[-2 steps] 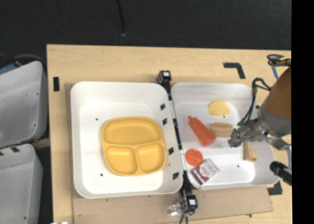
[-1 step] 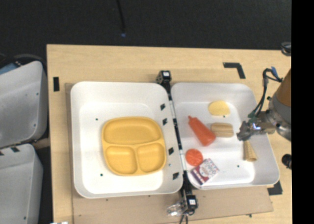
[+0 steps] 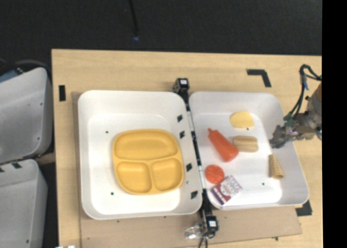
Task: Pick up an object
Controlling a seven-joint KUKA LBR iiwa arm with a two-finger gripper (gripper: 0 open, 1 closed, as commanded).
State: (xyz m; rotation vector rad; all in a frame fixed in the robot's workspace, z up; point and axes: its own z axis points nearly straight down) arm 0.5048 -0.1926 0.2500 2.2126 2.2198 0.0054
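**Nothing picked yet: gripper waits at the right bin's outer edge**

No object is off the floor of either bin, so the pick is, by my reading, yet to be made. The left bin (image 3: pixel 87 133) carries a yellow tray (image 3: pixel 147 160) with three compartments, lying near its middle. The right bin (image 3: pixel 260 103) holds the loose pieces. A pale yellow lump (image 3: pixel 242 119) sits toward the far edge. A red bottle (image 3: pixel 222 144) lies tilted near the bin's middle, with a tan bun (image 3: pixel 245 144) just beside it on the outer side. A red ball (image 3: pixel 214 174) and a small packet (image 3: pixel 227 188) lie close together by the near left corner. A tan stick (image 3: pixel 276 166) rests along the right edge.

The gripper (image 3: pixel 279 137) hangs at the right bin's right edge, about midway along it, with the wrist and its cables behind it past the rim. It is small and dark here, so whether it is apart or together cannot be told, and nothing is seen in it. The bun and the stick are the nearest candidates. What is left is the whole job: choosing a piece, coming down over it, closing and lifting.
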